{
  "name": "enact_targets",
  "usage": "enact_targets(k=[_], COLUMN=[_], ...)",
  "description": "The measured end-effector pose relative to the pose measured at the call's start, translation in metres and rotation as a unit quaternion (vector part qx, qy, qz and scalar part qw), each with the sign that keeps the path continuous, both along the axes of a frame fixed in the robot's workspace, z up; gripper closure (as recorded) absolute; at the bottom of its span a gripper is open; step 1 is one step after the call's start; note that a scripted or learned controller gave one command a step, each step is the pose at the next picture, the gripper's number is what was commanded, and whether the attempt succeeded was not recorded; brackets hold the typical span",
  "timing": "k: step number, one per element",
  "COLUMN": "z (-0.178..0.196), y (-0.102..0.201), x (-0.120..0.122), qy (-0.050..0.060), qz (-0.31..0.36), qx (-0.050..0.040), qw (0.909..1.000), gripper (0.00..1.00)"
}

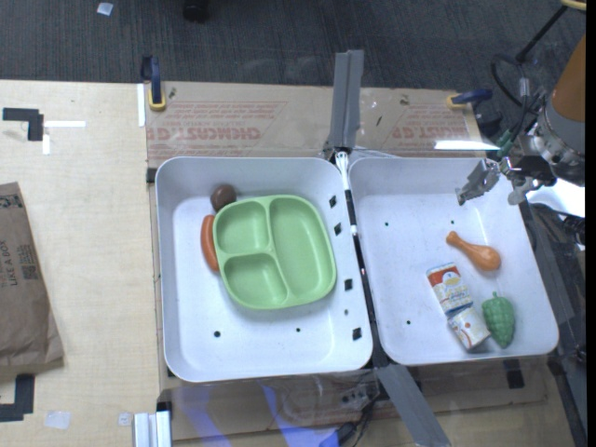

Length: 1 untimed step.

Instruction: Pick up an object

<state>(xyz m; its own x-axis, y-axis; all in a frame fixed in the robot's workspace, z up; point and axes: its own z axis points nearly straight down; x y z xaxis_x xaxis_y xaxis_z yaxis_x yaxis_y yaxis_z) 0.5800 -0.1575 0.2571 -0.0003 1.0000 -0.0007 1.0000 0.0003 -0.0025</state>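
The green divided plate (276,250) is covering most of an orange sausage-shaped thing (209,242) at its nine o'clock and part of a brown ball (223,196) at its eleven o'clock. The arm (570,110) is running off the right edge. The jaws (496,181) are looking too small to judge.

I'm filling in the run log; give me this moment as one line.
stage: approach | gripper: above right bin's far right corner, holding nothing | right bin: drumstick, carton, green fruit | left bin: green tray
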Motion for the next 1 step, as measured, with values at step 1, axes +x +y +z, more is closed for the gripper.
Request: enact_targets(k=[1], z=[-0.1555], y=[-0.0450], x=[-0.0126], qy=[-0.002], qz=[-0.001], qx=[0.0002], qw=[1.0000], gripper=[0.00])
